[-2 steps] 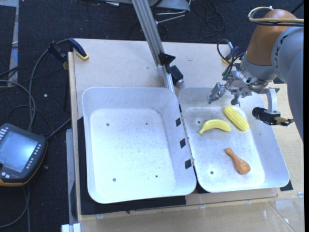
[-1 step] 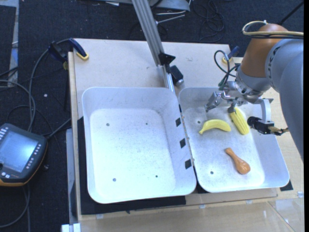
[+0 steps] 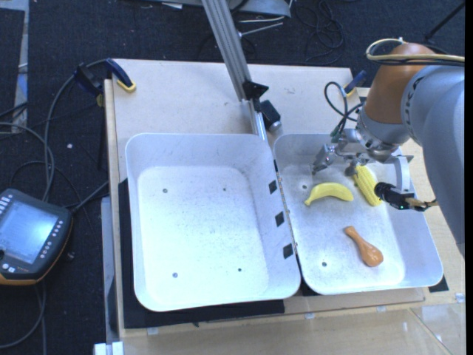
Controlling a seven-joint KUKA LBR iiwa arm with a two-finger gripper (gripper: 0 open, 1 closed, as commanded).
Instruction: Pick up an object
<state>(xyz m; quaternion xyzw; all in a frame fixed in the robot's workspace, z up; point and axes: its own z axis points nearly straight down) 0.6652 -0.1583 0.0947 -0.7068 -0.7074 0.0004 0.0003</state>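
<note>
The gripper (image 3: 336, 157) sits low over the far part of the right bin (image 3: 414, 261), close to its back wall, hanging off the grey arm (image 3: 436, 117) with its orange band (image 3: 392, 80). Honestly can't tell how its fingers are set from here; it's just a dark tangle of metal and cables, and nothing is visibly between them.

Right under and slightly nearer than the gripper lies a yellow banana (image 3: 329, 192), curved, flat on the bin floor. Just beside it, toward the bin's right side, is a yellow corn cob (image 3: 366, 184), partly tucked under the wrist hardware. Toward the near right corner is an orange-tan drumstick-looking toy (image 3: 363, 246), well apart from the other two.

The left bin (image 3: 199, 220) shares a raised edge with the right one, with a few small black tabs (image 3: 281, 217) along that seam. A slanted aluminium rail (image 3: 230, 46) comes down to the back of that seam. There's a yellow-and-black clamp (image 3: 118, 76) on the bench's far left corner, and a teach pendant (image 3: 29, 235) on the floor off the left side; its screen is too blurry to read. No readable labels anywhere.
</note>
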